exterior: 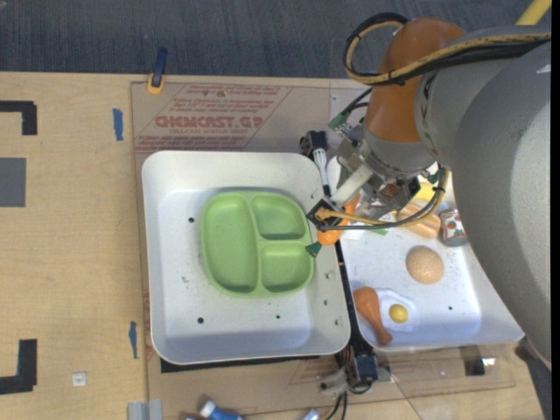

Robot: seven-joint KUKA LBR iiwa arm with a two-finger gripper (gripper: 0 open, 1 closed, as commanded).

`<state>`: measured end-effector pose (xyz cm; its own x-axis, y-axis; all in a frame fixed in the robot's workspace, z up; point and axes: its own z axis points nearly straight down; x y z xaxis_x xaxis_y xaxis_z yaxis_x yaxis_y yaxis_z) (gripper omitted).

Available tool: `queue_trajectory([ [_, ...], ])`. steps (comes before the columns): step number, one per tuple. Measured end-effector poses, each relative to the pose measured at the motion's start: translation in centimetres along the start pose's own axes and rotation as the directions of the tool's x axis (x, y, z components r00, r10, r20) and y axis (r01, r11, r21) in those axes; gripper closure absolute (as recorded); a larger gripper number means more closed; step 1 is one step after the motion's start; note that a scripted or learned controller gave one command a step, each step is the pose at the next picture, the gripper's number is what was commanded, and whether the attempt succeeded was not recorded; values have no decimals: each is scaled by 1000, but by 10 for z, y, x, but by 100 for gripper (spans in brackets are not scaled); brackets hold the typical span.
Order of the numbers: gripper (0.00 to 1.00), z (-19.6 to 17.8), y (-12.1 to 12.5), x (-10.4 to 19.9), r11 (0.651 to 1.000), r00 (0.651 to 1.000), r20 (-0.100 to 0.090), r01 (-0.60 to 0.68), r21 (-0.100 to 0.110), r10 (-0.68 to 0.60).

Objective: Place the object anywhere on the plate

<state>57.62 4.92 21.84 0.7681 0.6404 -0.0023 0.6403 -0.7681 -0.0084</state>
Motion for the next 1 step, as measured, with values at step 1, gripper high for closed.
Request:
queue_trajectory([
  [1,0,1,2,-2,1000,1000,3,-2,-1,2],
])
